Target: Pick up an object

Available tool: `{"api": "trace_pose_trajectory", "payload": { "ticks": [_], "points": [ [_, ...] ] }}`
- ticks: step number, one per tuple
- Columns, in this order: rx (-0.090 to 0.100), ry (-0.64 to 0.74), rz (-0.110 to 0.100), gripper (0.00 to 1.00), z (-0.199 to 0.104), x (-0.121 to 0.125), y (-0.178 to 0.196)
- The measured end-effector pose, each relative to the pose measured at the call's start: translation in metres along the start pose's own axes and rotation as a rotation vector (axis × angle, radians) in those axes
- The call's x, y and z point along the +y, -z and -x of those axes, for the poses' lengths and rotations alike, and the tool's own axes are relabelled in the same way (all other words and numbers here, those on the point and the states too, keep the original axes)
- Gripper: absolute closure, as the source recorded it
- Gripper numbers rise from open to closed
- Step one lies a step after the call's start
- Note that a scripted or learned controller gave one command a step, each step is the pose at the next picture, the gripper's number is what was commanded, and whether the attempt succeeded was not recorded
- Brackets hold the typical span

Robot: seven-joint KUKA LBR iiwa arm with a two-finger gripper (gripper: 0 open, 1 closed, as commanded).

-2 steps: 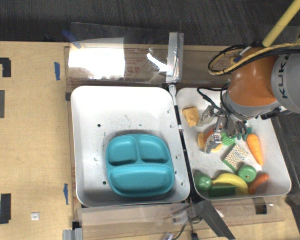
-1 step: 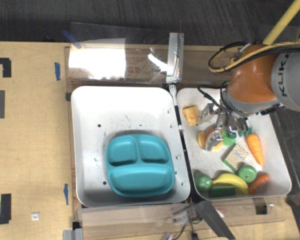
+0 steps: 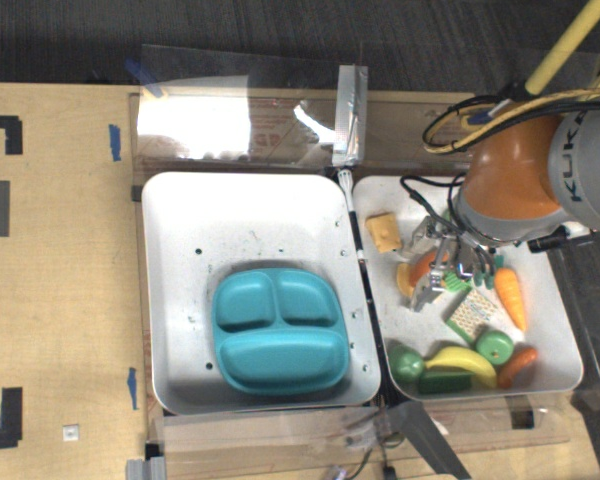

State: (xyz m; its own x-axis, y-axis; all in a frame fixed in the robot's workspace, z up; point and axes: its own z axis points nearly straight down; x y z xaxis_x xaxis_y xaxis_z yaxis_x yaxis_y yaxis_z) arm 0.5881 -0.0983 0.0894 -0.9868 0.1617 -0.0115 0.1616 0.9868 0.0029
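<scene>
At the left of the frame the bare tan counter (image 3: 60, 268) carries black corner marks and strips of blue tape, probably guides for lining things up. Next comes the left bin (image 3: 180, 208), where a teal divided tray (image 3: 278, 330) lies flat toward the lower middle, well apart from the arm. Right of the shared rim, the right bin (image 3: 565, 353) gathers the toy food, which suits a picking run: a tan cracker-like piece (image 3: 384, 232) near its upper left, a green round piece (image 3: 408, 365) and a banana (image 3: 458, 360) along the lower edge, a speckled pale block (image 3: 472, 313), a green ball (image 3: 495, 347), a carrot (image 3: 510, 298) and a reddish piece (image 3: 520, 360) toward the lower right. The jaws (image 3: 442, 268) hang low over the middle of this bin, just above an orange piece (image 3: 412, 276) that looks like the likeliest target. The metal parts there blur together, so I cannot tell whether the jaws are parted or closed, or grip anything. The arm's orange band (image 3: 510, 173) covers the bin's upper right corner.
</scene>
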Motion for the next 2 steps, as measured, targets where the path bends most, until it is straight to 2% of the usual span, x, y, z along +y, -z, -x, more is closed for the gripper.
{"api": "trace_pose_trajectory", "payload": {
  "ticks": [1, 2],
  "points": [
    [-0.014, 0.000, 0.001, 1.00, 0.004, 0.001, 0.013],
    [-0.001, -0.194, 0.001, 1.00, 0.060, 0.092, 0.099]
  ]
}}
